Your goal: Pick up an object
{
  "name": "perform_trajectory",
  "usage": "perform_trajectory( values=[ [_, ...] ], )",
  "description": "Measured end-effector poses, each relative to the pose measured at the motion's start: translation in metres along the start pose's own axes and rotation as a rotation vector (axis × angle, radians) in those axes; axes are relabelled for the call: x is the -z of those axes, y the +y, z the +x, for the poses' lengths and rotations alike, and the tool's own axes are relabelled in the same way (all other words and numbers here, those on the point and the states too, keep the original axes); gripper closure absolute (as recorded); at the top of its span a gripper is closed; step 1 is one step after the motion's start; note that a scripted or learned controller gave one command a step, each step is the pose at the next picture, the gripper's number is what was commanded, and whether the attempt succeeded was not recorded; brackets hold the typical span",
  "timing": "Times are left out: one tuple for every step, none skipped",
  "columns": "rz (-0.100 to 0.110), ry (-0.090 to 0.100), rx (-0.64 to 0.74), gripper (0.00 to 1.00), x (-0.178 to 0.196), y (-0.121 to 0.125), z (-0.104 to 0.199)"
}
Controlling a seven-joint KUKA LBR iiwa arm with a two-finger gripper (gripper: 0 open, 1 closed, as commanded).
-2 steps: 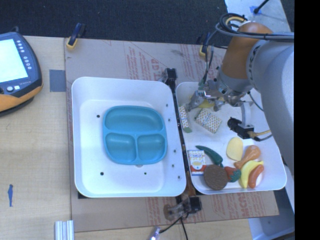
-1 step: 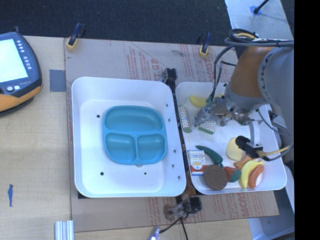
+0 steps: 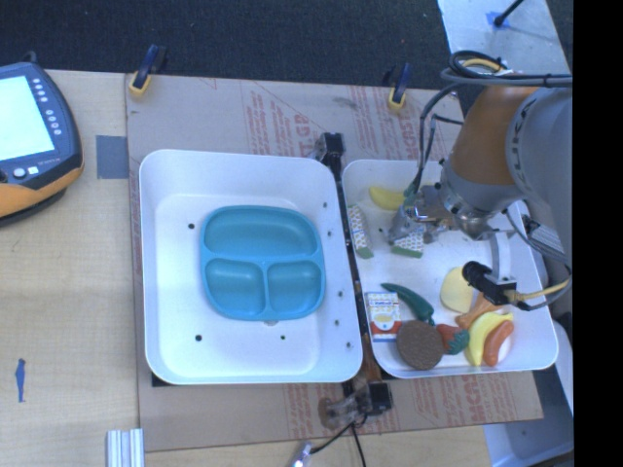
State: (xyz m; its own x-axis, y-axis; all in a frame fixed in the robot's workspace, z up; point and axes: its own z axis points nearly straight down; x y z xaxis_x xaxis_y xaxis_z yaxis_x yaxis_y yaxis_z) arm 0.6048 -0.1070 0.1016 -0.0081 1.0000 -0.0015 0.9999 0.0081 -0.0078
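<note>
My gripper [image 3: 413, 224] hangs low over the upper part of the right bin [image 3: 541, 358], at the end of the grey arm with its orange band [image 3: 492, 144]. A small green and white piece [image 3: 409, 248] lies right under its tip; whether they touch is hidden. A yellow banana-like piece [image 3: 383, 197] lies just to the gripper's left. Lower in the bin lie a green pepper [image 3: 411, 302], a small carton [image 3: 382, 315], a brown round disc [image 3: 419, 345], a pale yellow fruit [image 3: 454, 288] and a hot dog [image 3: 494, 341].
The left bin [image 3: 165, 261] holds a blue divided plate [image 3: 262, 262]. A tablet-like pendant [image 3: 29, 134] lies at the far left of the bench. Clamps [image 3: 144, 70] pin the cardboard sheet at its top edge. Cables and a black part [image 3: 484, 278] trail beside the arm.
</note>
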Motion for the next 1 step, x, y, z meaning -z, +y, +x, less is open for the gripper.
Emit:
perform_trajectory(
  values=[
    [-0.005, 0.003, -0.003, 1.00, 0.0910, 0.0100, 0.0816]
  ],
)
